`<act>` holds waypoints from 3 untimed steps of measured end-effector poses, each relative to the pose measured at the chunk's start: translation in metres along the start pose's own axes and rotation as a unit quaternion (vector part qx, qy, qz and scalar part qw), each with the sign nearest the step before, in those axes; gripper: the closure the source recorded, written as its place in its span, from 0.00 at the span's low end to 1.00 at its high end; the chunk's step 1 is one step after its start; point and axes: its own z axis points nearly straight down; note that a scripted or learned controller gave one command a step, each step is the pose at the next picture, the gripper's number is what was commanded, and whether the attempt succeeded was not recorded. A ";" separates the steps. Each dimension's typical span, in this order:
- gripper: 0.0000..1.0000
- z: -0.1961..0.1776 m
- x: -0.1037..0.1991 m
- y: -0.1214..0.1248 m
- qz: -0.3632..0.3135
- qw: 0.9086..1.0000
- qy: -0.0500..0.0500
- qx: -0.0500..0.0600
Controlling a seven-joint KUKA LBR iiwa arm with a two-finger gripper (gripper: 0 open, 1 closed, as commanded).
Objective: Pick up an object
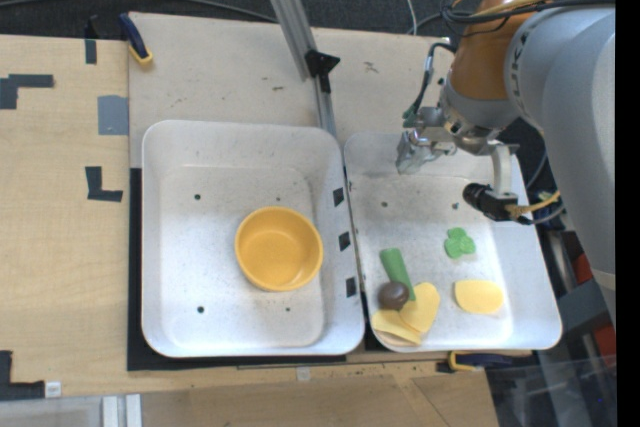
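The gripper hangs over the far end of the right bin; whether it is released or clenched cannot be told. Well apart from it, at the near end, lie a green stick, a brown ball, yellow pieces, a yellow disc and a green lump. The left bin holds a yellow bowl. Both sit on a pale wooden bench.

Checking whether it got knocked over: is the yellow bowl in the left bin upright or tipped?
Upright. The yellow bowl sits in the left bin with its round rim facing up and its inside floor in view; nothing shows inside it.
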 end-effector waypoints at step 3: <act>1.00 -0.112 0.050 -0.001 -0.002 1.000 0.001 0.002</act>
